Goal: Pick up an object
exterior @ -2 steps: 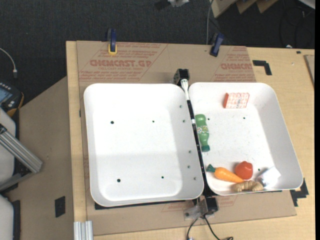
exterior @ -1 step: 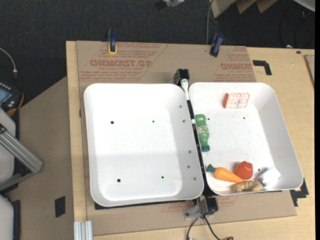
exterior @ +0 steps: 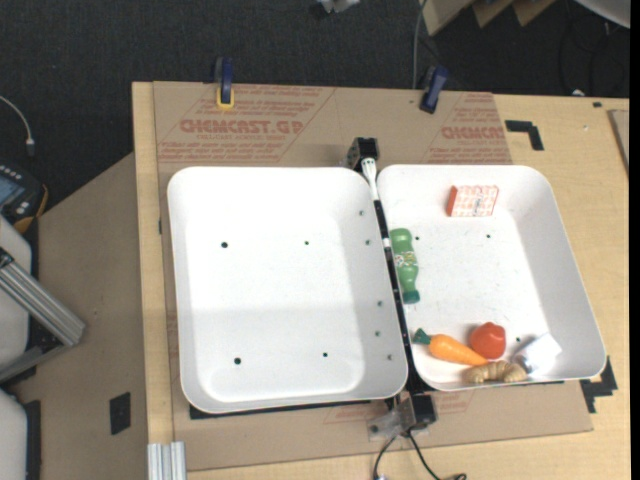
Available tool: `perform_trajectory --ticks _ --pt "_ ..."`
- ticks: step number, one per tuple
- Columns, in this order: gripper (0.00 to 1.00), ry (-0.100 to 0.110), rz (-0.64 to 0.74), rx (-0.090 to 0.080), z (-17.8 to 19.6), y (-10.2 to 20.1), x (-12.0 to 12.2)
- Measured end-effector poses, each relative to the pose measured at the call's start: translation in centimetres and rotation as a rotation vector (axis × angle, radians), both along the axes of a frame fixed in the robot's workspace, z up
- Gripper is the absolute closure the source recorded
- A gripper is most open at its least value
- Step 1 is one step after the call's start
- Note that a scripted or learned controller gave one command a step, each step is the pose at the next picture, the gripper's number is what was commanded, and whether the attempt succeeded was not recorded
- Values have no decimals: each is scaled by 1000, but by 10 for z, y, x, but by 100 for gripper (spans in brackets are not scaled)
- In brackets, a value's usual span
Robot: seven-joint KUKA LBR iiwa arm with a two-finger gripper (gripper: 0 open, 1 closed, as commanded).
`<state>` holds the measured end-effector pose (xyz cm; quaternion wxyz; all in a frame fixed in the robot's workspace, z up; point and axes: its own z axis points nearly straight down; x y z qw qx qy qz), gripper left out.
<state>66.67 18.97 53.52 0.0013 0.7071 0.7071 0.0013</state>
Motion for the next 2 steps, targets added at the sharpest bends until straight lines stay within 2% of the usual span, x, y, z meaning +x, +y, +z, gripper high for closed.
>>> perform_trajectory --ticks 2 --pt "100 0 0 0 0 19 0"
